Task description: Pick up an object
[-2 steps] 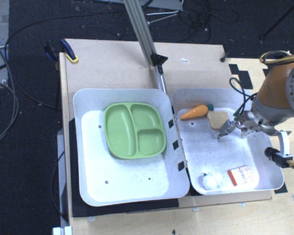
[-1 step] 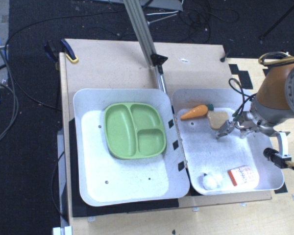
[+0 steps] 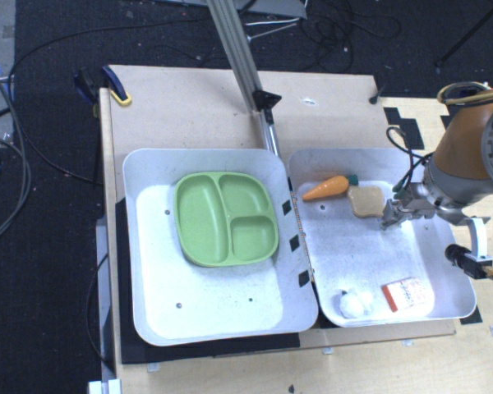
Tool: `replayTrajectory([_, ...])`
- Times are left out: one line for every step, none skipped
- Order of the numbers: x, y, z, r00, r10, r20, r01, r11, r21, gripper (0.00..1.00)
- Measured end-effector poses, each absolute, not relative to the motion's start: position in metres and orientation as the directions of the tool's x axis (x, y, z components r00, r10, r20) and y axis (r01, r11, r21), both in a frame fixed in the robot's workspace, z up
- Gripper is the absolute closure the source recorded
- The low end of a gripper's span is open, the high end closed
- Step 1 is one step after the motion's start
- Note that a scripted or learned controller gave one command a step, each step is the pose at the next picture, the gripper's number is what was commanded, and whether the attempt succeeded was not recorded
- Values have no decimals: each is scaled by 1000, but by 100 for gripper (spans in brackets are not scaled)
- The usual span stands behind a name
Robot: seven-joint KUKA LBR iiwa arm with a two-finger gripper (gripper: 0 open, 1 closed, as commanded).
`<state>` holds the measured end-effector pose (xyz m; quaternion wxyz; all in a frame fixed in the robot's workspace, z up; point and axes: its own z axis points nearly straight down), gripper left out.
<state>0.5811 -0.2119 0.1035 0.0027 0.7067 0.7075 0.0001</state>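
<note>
Looking down, I saw the gripper (image 3: 392, 216) low in the right bin (image 3: 444, 302), just beside a tan block (image 3: 366, 201); whether its fingers were open or closed I could not tell. A carrot (image 3: 325, 188) lay near the block. A green tray (image 3: 227, 218) sat in the left bin (image 3: 197, 310).

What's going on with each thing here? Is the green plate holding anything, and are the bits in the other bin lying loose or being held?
Green plate: flat in left bin, compartments bare.
Carrot: lying loose, right bin.
Tan piece: lying beside the carrot.
White ball: resting near the front wall.
Red-and-white packet: lying flat.
Gripper: low beside the tan piece.
</note>
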Motion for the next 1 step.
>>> replayTrajectory([582, -213, 146, -1, 1000, -2, 1000, 1, 5, 100])
